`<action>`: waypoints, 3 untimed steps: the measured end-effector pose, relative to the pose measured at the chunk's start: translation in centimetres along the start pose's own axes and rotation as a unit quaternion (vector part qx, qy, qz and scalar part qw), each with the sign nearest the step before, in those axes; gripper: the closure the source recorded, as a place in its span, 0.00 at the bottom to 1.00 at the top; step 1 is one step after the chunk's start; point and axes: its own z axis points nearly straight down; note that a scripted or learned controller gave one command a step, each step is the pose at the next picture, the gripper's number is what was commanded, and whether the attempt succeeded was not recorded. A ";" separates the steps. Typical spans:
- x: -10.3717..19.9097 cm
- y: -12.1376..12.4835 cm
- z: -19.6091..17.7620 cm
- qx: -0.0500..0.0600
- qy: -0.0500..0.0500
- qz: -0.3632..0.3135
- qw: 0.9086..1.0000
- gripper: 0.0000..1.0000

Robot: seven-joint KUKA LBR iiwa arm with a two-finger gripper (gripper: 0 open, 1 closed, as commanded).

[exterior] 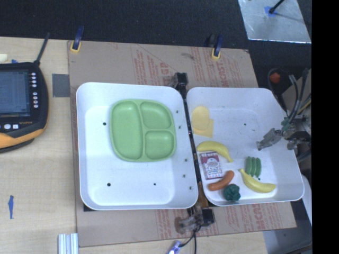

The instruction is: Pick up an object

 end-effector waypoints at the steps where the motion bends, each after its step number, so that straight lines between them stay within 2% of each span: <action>1: 4.0 -2.8 11.2 0.001 0.000 0.000 1.000 0.00; 2: 3.9 -2.7 10.1 0.001 -0.001 -0.001 1.000 1.00; 3: 10.4 -1.7 1.2 -0.001 0.000 0.000 1.000 1.00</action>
